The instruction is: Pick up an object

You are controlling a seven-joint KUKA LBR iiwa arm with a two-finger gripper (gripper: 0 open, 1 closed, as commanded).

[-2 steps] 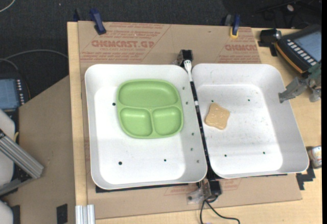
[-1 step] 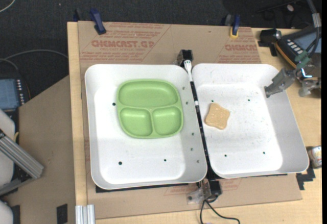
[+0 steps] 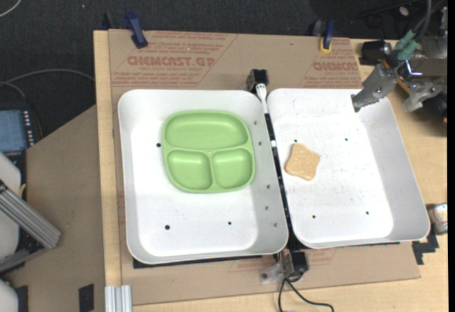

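Observation:
A tan slice of toast (image 3: pixel 302 161) lies flat in the right bin (image 3: pixel 370 183), near its left wall. My gripper (image 3: pixel 361 98) hangs over the bin's far right corner, well up and to the right of the toast and apart from it. It reaches in at a slant from the arm's wrist (image 3: pixel 416 69) at the right edge. Nothing shows in its grasp.
A green three-compartment plate (image 3: pixel 208 151) sits in the left bin (image 3: pixel 192 232). The bins meet along a black seam (image 3: pixel 274 168). Blue and yellow clamps (image 3: pixel 135 30) hold the cardboard base at the back. Cables and hardware crowd the upper right.

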